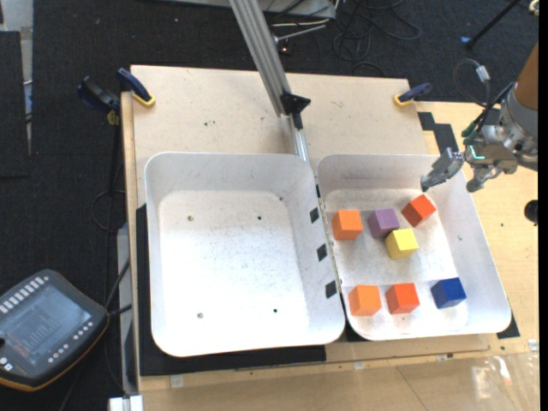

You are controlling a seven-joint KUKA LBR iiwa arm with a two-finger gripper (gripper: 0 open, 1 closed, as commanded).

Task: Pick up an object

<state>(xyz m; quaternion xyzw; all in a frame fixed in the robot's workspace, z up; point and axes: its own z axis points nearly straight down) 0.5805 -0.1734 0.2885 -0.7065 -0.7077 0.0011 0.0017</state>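
A: White right bin (479, 255) carries seven cubes. Upper group: orange cube (347, 224) at its 9 o'clock side, purple cube (384, 222) beside it, yellow cube (402, 243) just below the purple one, red-orange cube (419, 209) tilted at the 1 o'clock end of the group. Lower row: a second orange cube (365, 299), a red cube (402, 298), a blue cube (448, 292).

B: Tool position?

A: Tool (458, 168) hangs over the bin's upper right rim, fingers spread, nothing between them. Released, by my reading.

B: Nearest candidate?

A: Red-orange cube. It lies toward 7 o'clock from the tool, near but apart. No long axis to speak of; it sits rotated against the bin walls, so finger alignment probably matters.

B: Left bin?

A: Left bin (171, 229) is well apart from the tool, at 9 o'clock across the divide; the arm enters from 3 o'clock.

B: Stage?

A: Judged as approach, grasp not yet made. Risk: the purple and yellow neighbours crowd the 8 o'clock side of the target.
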